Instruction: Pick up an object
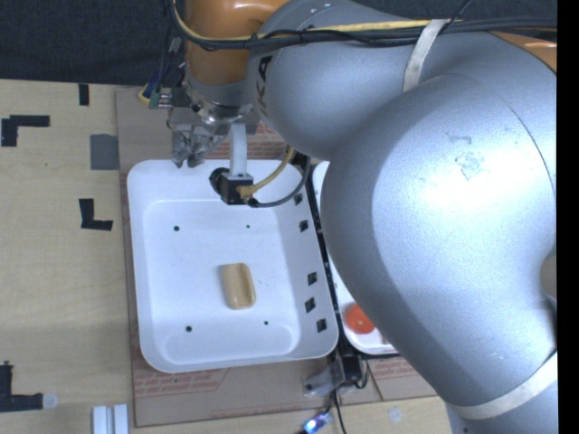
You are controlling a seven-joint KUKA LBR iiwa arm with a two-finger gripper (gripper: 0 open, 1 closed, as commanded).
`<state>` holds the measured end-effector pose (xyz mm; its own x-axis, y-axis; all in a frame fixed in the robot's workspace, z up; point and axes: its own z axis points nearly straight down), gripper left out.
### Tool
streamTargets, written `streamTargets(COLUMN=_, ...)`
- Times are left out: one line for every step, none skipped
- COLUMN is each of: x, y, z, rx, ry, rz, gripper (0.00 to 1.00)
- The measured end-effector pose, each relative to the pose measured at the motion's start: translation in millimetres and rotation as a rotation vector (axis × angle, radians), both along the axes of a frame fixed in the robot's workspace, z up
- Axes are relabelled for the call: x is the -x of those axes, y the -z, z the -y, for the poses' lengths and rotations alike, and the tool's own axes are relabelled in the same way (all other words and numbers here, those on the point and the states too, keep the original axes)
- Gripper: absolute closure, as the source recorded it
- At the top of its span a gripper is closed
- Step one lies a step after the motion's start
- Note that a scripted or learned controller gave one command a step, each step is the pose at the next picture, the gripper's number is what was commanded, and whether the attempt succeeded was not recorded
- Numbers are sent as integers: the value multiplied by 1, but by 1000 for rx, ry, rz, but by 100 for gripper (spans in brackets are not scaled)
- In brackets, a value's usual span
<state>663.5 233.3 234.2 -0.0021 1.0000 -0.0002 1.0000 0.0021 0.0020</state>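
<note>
so the big grey arm [434, 197] eats up most of the right side, reaching in over the desk [54, 269] and bending back toward the far end of the bins; that's probably just how it has to fold to get its wrist over the left bin [158, 206]; the left bin sits open to the camera, while the right bin [335, 292] is mostly covered by the arm, with just a sliver of white beside the divider; the end effector [188, 150] hangs at the far left corner of the left bin, about over the rim, not over the floor of the bin; honestly can't tell if it's spread or pressed together from this angle, and I see nothing in it; the obvious target is the tan block [238, 286], lying flat near the middle of the left bin, well apart from the end effector, nothing touching it and nothing in the way, so my guess is a clear straight drop once the arm moves over it; there's also a small orange thing [359, 317] in the right bin, tucked under the arm; a few black tape marks [90, 215] on the desk off to the left, no bother to anything
</note>
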Motion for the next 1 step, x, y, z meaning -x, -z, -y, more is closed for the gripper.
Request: streamTargets(x=-5, y=-67, z=20, rx=-1, ry=1, rz=3, gripper=100)
